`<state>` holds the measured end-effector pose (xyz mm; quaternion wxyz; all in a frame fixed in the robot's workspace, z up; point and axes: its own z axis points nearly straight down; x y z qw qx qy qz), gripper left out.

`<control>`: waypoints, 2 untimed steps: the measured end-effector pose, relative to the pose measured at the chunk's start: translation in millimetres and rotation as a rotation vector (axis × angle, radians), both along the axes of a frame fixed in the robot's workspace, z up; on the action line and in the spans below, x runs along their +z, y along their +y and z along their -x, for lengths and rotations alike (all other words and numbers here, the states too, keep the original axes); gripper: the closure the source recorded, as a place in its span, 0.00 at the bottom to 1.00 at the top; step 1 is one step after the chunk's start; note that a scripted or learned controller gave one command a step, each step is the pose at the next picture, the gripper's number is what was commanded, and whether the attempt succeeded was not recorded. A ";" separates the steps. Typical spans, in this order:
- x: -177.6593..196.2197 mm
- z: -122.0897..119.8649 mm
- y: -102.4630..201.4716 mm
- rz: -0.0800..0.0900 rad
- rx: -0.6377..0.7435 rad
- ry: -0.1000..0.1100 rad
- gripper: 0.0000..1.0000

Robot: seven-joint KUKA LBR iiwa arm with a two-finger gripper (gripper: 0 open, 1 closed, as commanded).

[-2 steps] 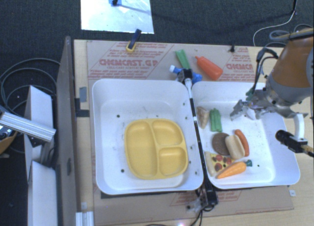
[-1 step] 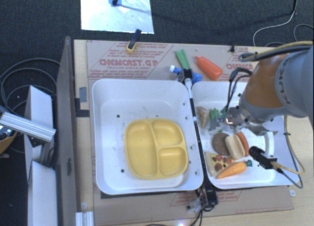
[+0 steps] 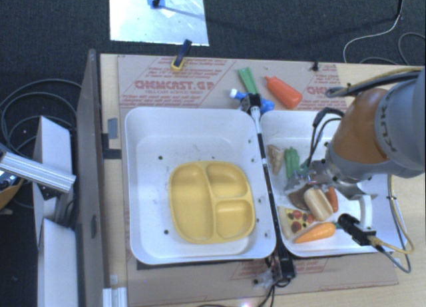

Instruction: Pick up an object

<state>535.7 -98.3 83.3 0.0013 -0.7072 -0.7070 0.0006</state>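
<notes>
Yellow divided tray [image 3: 212, 200] in left white bin [image 3: 153, 132]; right white bin [image 3: 293, 122]: green pod [image 3: 291, 162], orange carrot [image 3: 315, 232], tan bun [image 3: 318, 204]; grey arm [image 3: 399, 126], orange band [image 3: 356, 122]

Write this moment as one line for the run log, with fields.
arm: over right bin | gripper: low among toy foods, fingers unclear | near: hot dog, carrot | left bin: yellow divided plate
</notes>
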 end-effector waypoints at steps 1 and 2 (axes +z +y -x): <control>11.7 -2.3 0.3 0.001 0.002 -0.006 1.00; 101.0 -26.7 91.2 0.000 0.003 -0.004 1.00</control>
